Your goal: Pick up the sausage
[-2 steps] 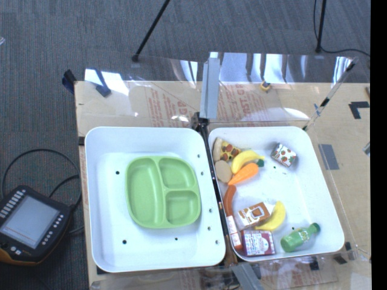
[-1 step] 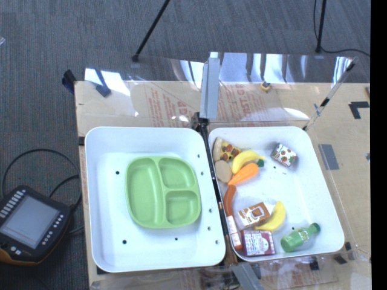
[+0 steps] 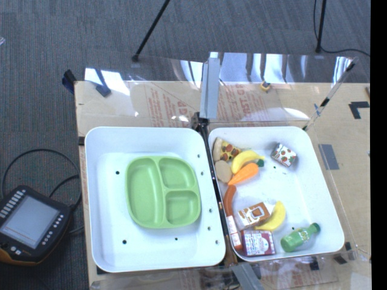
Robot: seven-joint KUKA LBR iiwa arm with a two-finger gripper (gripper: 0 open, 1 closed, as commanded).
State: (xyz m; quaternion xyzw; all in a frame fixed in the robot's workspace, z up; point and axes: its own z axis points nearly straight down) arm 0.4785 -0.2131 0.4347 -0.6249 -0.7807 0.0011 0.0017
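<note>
Long orange-red sausage (image 3: 230, 200) lies in the right shallow white bin (image 3: 327, 186), hard against its left wall, running lengthwise approx. from mid-wall toward the near-left corner. Its lower end meets a small red-and-white item (image 3: 233, 226), too small to identify. Its top end sits just below an orange carrot (image 3: 245, 173) and a pale round beige piece (image 3: 223, 171), which can't be made out further.

Gripper: grip state can't be told.

Other items in the right bin:
- pizza slice w/ red dots (image 3: 225, 150) at the far-left corner, partly under a yellow banana (image 3: 247, 160)
- small patterned red-and-white box (image 3: 283, 155) nr the far edge, apart from the rest
- brown-and-white carton (image 3: 253, 213) just beside the sausage, touching a second yellow banana (image 3: 276, 217) that it partly covers
- dark red carton (image 3: 259, 242) at the near edge, print unreadable
- green plastic bottle (image 3: 299, 236) on its side nr the near-right corner

The left shallow white bin (image 3: 92, 162) holds a light green three-compartment plate (image 3: 163, 192), approx. centred.

Along the bench's (image 3: 357, 138) far edge, glare on a clear panel (image 3: 242, 71) blurs what lies behind it. The bench's near edge is cut off by the frame. A handheld screen unit (image 3: 29, 223) on the floor is clipped at the left.
</note>
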